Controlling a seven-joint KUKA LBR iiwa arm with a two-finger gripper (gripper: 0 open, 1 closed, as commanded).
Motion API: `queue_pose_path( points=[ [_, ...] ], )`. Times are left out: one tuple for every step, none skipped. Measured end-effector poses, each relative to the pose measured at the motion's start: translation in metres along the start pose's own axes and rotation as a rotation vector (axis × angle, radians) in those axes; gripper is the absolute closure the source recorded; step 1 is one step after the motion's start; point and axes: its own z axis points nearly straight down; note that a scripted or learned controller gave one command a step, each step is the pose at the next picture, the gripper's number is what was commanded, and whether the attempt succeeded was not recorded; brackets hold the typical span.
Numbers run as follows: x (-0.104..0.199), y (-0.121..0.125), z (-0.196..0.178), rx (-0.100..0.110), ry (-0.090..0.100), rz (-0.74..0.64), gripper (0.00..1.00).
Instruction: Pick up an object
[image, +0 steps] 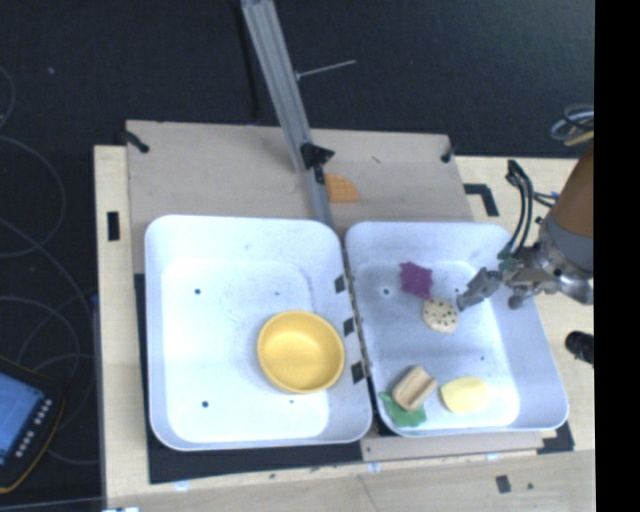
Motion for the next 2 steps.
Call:
queue_pose_path(
  points=[
    [0.000,0.000,0.000,0.000,0.000,0.001,0.00],
    [0.007,0.004,0.049,0.005,-0.001,0.000,0.00]
  ],
)
